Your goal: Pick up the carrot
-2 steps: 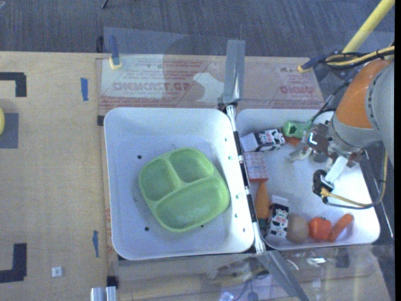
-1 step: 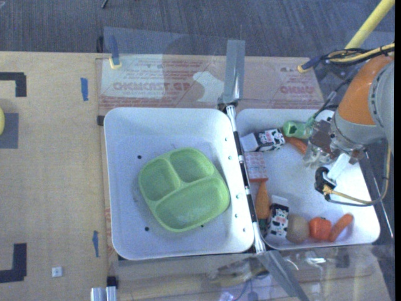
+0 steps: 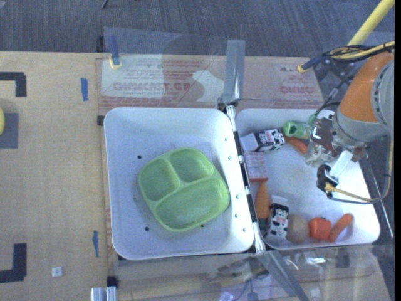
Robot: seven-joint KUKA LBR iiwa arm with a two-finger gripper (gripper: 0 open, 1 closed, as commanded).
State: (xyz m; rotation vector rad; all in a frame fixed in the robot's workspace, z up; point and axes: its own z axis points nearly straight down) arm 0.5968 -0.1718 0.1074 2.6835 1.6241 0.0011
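Since the arm reaches in from the right, the gripper (image 3: pixel 321 160) is seen over the far right part of the right bin (image 3: pixel 369 196), and the carrot (image 3: pixel 341 226) is taken to be the slim orange piece in that bin's near right corner. The carrot therefore lies on the near side of the gripper and slightly to its right, apart from it, with bare bin floor between the two. Its long axis is set at a slant, from near-left to far-right, and its near-left end touches or almost touches a rounder red-orange item (image 3: pixel 319 228). A brownish potato-like piece (image 3: pixel 298 229) lies just left of that.

The identification should be held loosely: a second long orange object (image 3: pixel 262 199) lies against the bin's left wall, running near to far, and could possibly be a carrot as well. A small orange shape (image 3: pixel 298 146) beside a green item (image 3: pixel 293 129) at the far side is partly covered by the tool.

Whether the gripper is open or closed cannot be told, because it is viewed from above and crossed by cabling. Nothing can be made out within its grasp.
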